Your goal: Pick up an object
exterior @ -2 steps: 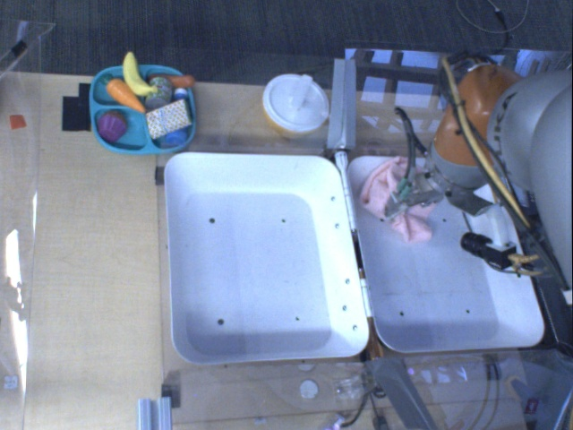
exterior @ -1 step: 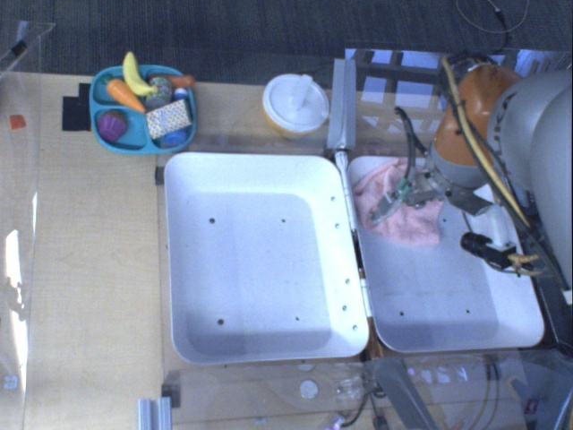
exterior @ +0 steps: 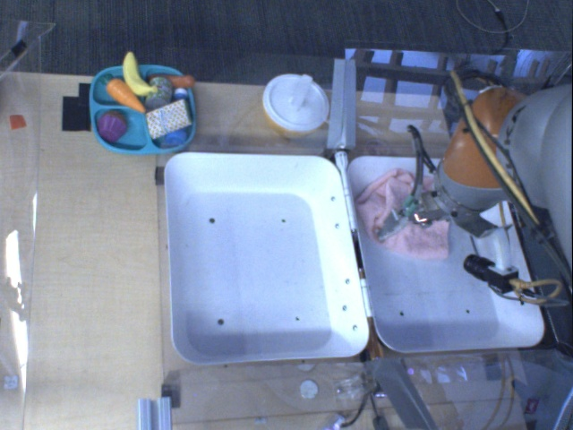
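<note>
A crumpled pink cloth [exterior: 388, 196] lies in the far part of the right bin [exterior: 448, 321]. My gripper [exterior: 405, 222] is down on the cloth's middle, reaching in from the right under the grey arm with its orange band [exterior: 470, 159]. The arm and wrist cover the cloth's right side. I see nothing lifted off the bin floor.
The left bin [exterior: 260, 258] sits beside the right one, with a ridge between them. A black fitting with a yellow cable [exterior: 491, 272] hangs over the right bin's right side. A blue tray of toy food [exterior: 143, 107] and a white lidded tub [exterior: 295, 103] stand behind the bins.
</note>
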Controlling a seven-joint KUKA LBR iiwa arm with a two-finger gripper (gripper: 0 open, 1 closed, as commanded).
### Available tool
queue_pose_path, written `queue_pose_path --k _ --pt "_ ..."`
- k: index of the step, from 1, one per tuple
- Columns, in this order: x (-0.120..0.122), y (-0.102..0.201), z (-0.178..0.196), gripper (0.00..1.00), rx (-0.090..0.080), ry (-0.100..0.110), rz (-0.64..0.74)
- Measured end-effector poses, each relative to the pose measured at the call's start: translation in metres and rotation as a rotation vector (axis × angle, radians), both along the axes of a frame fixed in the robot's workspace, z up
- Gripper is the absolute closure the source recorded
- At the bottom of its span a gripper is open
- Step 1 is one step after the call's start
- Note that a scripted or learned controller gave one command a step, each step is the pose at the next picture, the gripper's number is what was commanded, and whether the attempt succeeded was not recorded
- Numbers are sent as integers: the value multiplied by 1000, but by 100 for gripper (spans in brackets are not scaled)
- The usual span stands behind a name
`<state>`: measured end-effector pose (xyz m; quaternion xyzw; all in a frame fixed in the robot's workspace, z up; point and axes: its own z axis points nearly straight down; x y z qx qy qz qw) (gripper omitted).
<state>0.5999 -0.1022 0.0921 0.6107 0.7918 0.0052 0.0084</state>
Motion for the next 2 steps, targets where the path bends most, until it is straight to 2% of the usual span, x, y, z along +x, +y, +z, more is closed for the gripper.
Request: queue_pose_path --k 1,2 --pt "-1 11 0 0 -5 1 94" --pt "68 4 -2 0 3 32 94"
